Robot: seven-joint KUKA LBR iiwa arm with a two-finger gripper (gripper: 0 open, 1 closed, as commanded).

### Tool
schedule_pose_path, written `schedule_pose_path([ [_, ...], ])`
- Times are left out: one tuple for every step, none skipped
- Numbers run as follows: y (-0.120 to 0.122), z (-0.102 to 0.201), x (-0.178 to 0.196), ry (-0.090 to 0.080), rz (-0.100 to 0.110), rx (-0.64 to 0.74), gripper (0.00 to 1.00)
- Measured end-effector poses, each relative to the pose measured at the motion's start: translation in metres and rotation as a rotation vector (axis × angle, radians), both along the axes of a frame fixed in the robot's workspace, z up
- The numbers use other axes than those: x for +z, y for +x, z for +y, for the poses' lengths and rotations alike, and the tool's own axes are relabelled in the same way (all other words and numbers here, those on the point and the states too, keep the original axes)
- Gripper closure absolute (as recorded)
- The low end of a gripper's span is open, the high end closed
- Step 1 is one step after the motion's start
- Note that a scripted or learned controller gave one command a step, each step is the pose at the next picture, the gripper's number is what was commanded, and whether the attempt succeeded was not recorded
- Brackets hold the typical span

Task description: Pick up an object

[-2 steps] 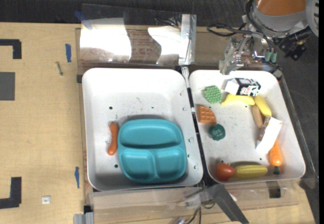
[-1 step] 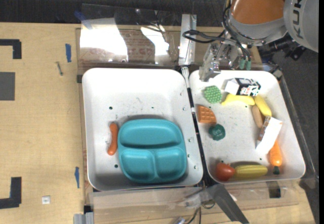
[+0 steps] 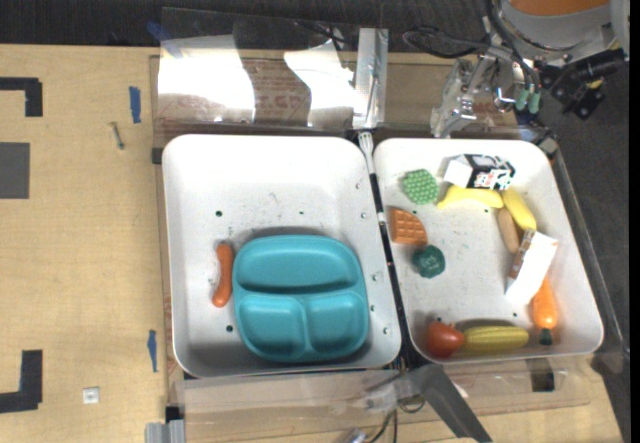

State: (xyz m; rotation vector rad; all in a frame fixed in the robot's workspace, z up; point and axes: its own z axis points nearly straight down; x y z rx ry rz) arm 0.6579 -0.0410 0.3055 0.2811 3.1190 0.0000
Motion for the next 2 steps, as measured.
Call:
schedule_pose_path([
  [-0.087, 0.006, -0.065, 0.002, 0.012, -0.122, 1.0],
  [-0.084, 0.006, -0.054, 0.002, 0.004, -0.121, 1.0],
])
